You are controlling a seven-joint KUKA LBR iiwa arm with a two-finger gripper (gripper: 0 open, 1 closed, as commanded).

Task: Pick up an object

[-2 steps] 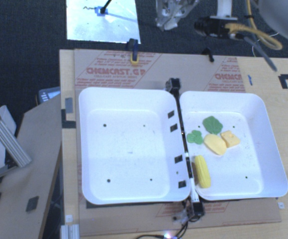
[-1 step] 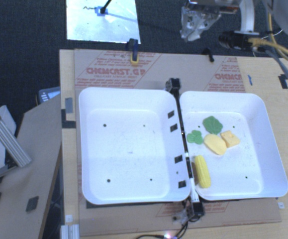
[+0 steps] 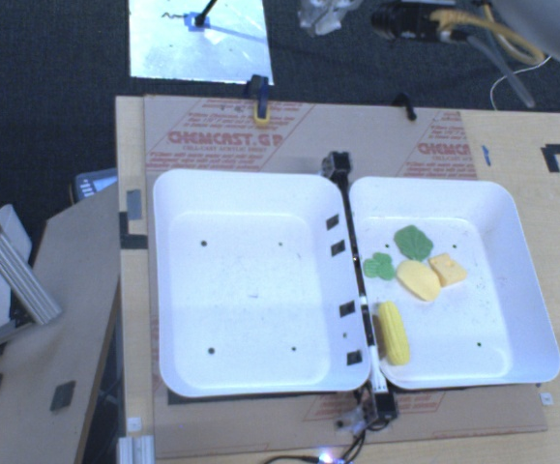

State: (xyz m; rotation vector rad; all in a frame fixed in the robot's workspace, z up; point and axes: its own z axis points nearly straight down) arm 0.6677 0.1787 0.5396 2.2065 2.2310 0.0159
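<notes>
The right bin point(image 3: 521, 259) holds several small toy foods. A dark green leafy piece point(image 3: 413, 242) lies near its middle, with a smaller green piece point(image 3: 380, 266) to its lower left. A yellow rounded piece point(image 3: 418, 280) touches an orange-yellow block point(image 3: 447, 270) on its right. A yellow corn cob point(image 3: 393, 333) lies lengthwise near the bin's left wall. My gripper point(image 3: 325, 3) hangs at the top of the view, beyond the far edge of the bench and well away from all the objects, with nothing seen in it.
The left bin point(image 3: 173, 259) sits beside the right one, joined by a black clipped divider point(image 3: 352, 278). A shiny metal plate point(image 3: 198, 27) lies on the dark floor at the back left. Yellow cables point(image 3: 492, 27) run at the top right. An aluminium rail point(image 3: 4, 259) stands at the left.
</notes>
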